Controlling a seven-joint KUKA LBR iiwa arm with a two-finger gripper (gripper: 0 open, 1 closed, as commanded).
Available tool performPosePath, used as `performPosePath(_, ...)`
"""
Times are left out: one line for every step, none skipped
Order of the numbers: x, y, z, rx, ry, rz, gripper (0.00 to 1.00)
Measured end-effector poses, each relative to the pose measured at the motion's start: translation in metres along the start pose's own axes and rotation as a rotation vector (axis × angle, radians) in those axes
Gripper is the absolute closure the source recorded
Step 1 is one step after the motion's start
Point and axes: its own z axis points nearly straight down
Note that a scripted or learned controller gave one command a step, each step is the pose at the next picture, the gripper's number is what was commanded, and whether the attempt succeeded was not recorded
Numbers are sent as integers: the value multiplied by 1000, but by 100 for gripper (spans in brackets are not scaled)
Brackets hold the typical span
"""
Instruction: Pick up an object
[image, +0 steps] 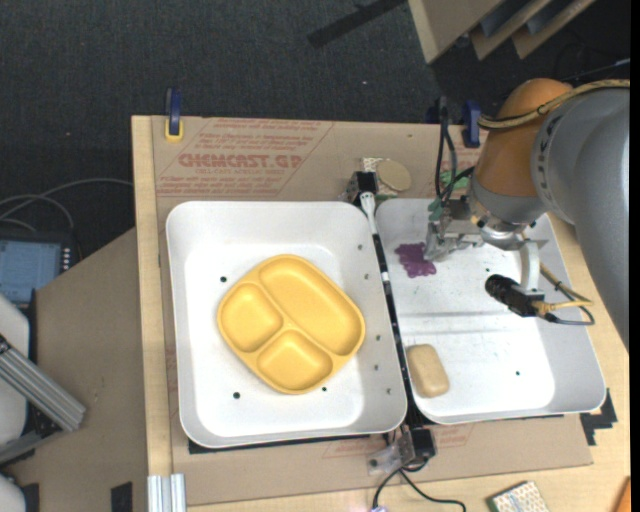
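In the right bin (480, 335), toward its back-left corner, you've got the gripper (437, 243) low over the floor with a small purple piece (414, 260) just beside it, on the side facing the left bin (200, 240) and a touch nearer the camera. That offset is what the next move turns on, imo. The piece looks to touch the gripper tip or sit right at it, but I can't see it between the jaws, so don't count it as held. Jaw state: can't tell from this angle, apart or together.

The piece is small and irregular, so no clear long axis, approx a blob. It lies flat on the smooth white floor near the wall shared by the two bins. There's not much room on that side, so a push could slide it into the wall rather than into a grasp.

Other candidates:
- A tan block (428, 370) sits at the front-left of the same bin, well apart from the gripper, long axis running roughly front to back, with open floor on its right.
- A yellow tray (290, 322) with three compartments lies mid left bin. It looks wide and flat, prob a poor fit for two-finger jaws except at the rim.
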Motion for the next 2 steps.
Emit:
performPosePath(-37,-60,-28,12,3,5,100)
performPosePath(-35,-57,-27,9,2,1,0)
